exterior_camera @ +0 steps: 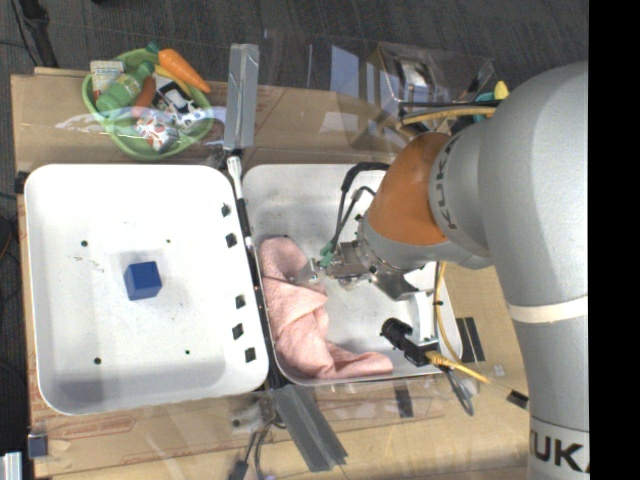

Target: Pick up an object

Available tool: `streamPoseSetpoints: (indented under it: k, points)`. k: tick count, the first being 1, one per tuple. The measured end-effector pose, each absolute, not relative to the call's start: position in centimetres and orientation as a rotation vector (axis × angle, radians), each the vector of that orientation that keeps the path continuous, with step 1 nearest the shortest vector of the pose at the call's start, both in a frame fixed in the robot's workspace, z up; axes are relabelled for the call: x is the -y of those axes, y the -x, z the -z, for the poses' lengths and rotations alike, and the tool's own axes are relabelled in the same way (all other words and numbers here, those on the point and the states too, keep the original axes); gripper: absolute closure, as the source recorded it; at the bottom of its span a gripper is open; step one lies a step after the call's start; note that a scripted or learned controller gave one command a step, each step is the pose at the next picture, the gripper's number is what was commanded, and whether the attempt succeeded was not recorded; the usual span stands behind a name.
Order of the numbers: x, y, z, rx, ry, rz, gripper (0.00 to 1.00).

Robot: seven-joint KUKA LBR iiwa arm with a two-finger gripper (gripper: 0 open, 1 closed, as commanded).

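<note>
The gripper [325, 264] is low inside the right bin [300, 183], about at its middle. It is small and partly covered by the wrist, so I cannot tell if it is open or closed. Its tip is just beside the right edge of the pink cloth [298, 320], at the far part of the cloth. I cannot tell if it touches the cloth, and nothing can be seen held in it.

The cloth lies crumpled along the left wall of the right bin. It goes from about the middle of the bin to the near edge, and one flat end spreads to the right along the near wall. The rest of the floor of this bin is bare white.

Behind the gripper is the orange band [410, 196], and after it the thick grey arm [530, 188], which comes in from the right and covers the right side of the bin.

The left bin [60, 368] touches the right bin side by side. In it stands one blue cube [143, 279], a little left of the centre, well apart from the gripper and from every wall.

Beyond the far edge of the left bin a green bowl [115, 140] stands on the bench. It holds small mixed things, among them an orange carrot [181, 66] on its far rim.
</note>
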State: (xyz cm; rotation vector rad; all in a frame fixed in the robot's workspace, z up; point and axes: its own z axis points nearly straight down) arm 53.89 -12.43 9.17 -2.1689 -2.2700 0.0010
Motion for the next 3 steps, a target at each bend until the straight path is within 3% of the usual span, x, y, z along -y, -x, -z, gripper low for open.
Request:
streamPoseSetpoints:
  k: [1,2,3]
  points:
    - [9.6,-58.7,-9.2,2.35,2.081,-0.002,0.0]
    - [11.5,-52.7,-9.1,2.392,2.031,-0.002,0.0]
    - [9.7,-57.5,-9.2,2.484,1.919,-0.001,0.0]
